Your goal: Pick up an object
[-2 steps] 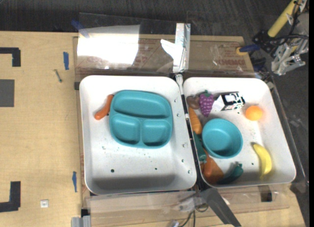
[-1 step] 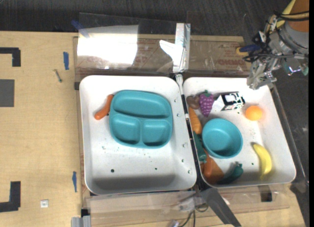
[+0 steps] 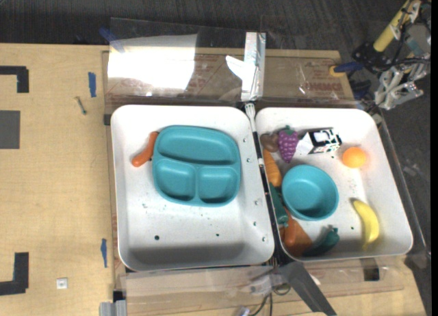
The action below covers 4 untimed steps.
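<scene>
Left bin (image 3: 130, 232): teal divided tray (image 3: 196, 165) sits toward its 12 o'clock half; an orange carrot-like piece (image 3: 144, 150) touches the tray at 9 o'clock.

Right bin (image 3: 393, 191): teal bowl (image 3: 310, 192) near centre. Banana (image 3: 366, 220) at the bowl's 4 o'clock, apart from it. Orange fruit (image 3: 354, 157) at 2 o'clock. Purple grapes (image 3: 288, 143) at 11 o'clock, black-and-white box (image 3: 321, 139) just beside them.

Arm's tool (image 3: 400, 82) beyond the right bin's 1 o'clock corner, off the bins; cannot tell its state.
</scene>
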{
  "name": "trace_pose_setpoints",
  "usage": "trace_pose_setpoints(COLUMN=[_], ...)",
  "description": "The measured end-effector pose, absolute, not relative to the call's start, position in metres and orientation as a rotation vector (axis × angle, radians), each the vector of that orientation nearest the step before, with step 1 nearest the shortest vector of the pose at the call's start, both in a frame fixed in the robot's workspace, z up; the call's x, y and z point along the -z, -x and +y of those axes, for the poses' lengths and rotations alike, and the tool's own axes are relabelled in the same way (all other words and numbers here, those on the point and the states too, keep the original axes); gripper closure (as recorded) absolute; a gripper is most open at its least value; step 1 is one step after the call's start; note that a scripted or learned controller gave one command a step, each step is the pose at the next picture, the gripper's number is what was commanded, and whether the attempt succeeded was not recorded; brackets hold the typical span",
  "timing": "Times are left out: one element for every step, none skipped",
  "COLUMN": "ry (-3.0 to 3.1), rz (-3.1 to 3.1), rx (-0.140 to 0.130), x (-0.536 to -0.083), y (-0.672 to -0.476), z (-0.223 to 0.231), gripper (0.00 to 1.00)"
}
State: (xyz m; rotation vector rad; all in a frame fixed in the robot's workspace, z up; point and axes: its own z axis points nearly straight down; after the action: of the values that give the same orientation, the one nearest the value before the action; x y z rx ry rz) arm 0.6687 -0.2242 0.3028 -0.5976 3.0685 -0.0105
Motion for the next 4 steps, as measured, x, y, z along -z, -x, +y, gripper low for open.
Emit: trace_pose_setpoints(ry=[0.547, 0.717, 0.755, 0.769], rz=[3.093, 3.043, 3.048, 3.028], rx=[-0.009, 0.012, -0.007, 0.015], x=[-0.223, -0.294, -0.218, -0.310], y=[-0.665, -0.669, -0.668, -0.669], z=[-0.166, -0.225, -0.158, -0.215], gripper=[1.00, 1.00, 1.00, 1.00])
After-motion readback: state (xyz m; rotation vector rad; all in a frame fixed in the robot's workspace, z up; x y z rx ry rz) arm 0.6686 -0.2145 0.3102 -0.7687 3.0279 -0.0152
